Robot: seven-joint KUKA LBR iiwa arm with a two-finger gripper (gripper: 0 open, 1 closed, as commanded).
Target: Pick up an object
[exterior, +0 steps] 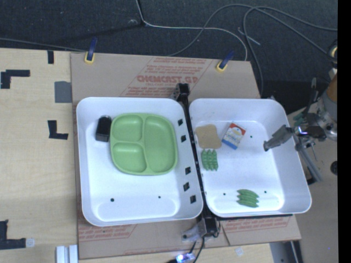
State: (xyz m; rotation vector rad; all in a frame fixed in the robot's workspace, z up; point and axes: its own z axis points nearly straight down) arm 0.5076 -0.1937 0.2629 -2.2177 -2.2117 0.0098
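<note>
Gripper (pixel 272 142) hangs over the right bin's (pixel 274 109) right rim; finger state cannot be determined. Nearest candidate, the small red-and-blue carton (pixel 234 135), lies to its left, upper centre of that bin, long axis slanted.

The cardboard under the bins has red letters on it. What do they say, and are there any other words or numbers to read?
"CHEMCAST GP": my best reading of the big red print on the cardboard sheet, above the left bin.
The smaller red lines around it: too blurred to read.
Red print on the cardboard's bottom edge: too small to read.
The small red, white and blue packet in the right bin: print too small to read.
</note>
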